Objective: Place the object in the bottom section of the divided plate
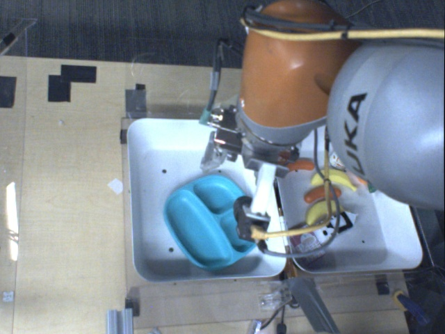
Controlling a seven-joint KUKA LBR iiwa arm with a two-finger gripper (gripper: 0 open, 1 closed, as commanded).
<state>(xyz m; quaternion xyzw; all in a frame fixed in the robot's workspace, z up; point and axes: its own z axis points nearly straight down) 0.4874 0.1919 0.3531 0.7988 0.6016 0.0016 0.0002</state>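
Note:
A blue divided plate (198, 228) lies in the left white bin (149, 186), with one long section on its left and two smaller ones on its right. My gripper (213, 154) hangs over the back of that bin, just beyond the plate's far rim. Nothing shows in its grasp, and the wrist hides much of it. A yellow banana (328, 185) and orange pieces (303, 164) lie in the right bin (389, 249), partly behind the arm.
The big grey and orange arm (299, 68) covers the back of the right bin and the wall between the bins. A card with a black triangle (342, 221) and a dark object (311, 243) lie near the right bin's front.

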